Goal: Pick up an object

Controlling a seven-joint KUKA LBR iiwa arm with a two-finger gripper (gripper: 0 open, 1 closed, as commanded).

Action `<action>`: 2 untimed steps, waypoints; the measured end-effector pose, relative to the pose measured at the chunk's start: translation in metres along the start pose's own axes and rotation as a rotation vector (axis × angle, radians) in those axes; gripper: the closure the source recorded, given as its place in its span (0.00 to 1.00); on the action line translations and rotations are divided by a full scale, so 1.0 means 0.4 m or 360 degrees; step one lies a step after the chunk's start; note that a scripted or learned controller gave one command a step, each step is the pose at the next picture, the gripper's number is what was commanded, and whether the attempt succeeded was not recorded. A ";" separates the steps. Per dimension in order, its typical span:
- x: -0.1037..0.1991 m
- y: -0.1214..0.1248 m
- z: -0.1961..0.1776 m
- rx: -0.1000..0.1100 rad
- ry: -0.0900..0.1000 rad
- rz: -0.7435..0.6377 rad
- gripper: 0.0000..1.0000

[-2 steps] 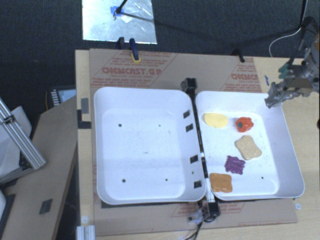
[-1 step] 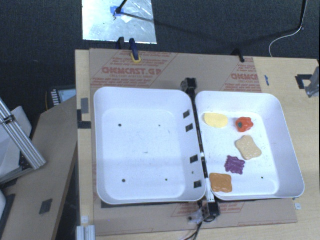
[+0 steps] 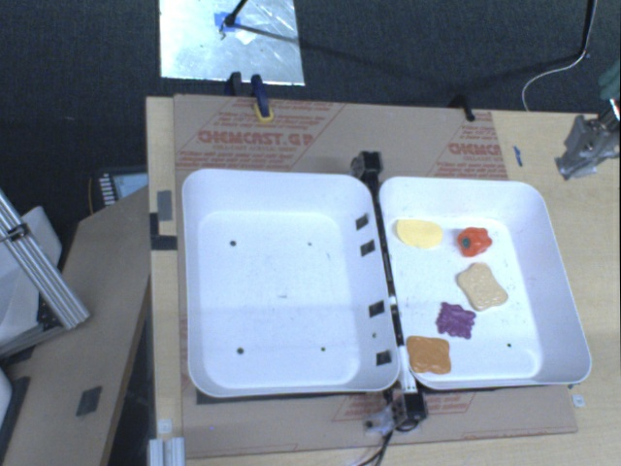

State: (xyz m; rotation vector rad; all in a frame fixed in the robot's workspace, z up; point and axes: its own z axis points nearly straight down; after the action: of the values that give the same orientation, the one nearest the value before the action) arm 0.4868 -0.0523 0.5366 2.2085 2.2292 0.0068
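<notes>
right bin (image 3: 558,289) | yellow piece (image 3: 418,233) | red piece (image 3: 473,242) | tan piece (image 3: 481,286) | purple piece (image 3: 455,319) | orange piece (image 3: 428,354), perhaps toy food

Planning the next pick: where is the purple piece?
In the right bin, the purple piece lies between the tan piece and the orange piece.

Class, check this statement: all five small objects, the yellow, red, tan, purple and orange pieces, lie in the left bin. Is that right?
Not quite. The camera view shows the yellow piece, red piece, tan piece, purple piece and orange piece all lying in the right bin, not the left bin.
</notes>
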 end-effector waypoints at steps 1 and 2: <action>0.210 0.001 0.004 0.0004 0.0002 -0.0006 1.00; 0.393 0.187 0.448 0.0023 -0.0002 0.0000 1.00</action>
State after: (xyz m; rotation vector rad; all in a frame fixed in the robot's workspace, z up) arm 0.5611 0.1058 0.3580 2.2149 2.2360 -0.0103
